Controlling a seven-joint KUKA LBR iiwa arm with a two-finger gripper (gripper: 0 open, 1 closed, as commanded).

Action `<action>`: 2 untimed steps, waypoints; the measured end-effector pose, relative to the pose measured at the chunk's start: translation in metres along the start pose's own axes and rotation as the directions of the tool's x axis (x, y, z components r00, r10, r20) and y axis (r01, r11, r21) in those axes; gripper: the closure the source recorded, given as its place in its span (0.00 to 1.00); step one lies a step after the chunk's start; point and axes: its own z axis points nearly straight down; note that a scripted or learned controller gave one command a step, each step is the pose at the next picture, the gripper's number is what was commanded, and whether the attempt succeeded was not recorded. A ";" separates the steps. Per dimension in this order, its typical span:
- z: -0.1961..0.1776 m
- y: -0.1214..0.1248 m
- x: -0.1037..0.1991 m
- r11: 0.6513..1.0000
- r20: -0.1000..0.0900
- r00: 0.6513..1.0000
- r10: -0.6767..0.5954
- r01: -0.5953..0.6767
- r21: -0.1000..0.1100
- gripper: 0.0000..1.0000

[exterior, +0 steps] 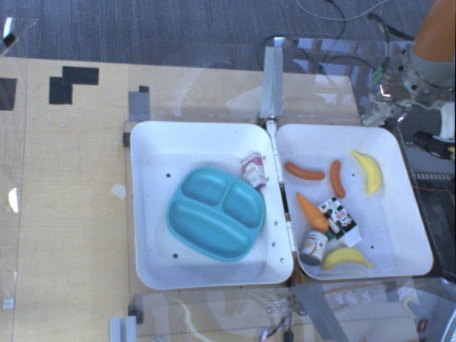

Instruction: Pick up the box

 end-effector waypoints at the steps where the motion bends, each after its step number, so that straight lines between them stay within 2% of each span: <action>1: -0.011 0.002 0.002 1.000 0.003 1.000 -0.008 0.008 -0.006 1.00; 2: -0.010 -0.112 -0.036 0.989 0.000 0.989 0.150 -0.150 0.006 1.00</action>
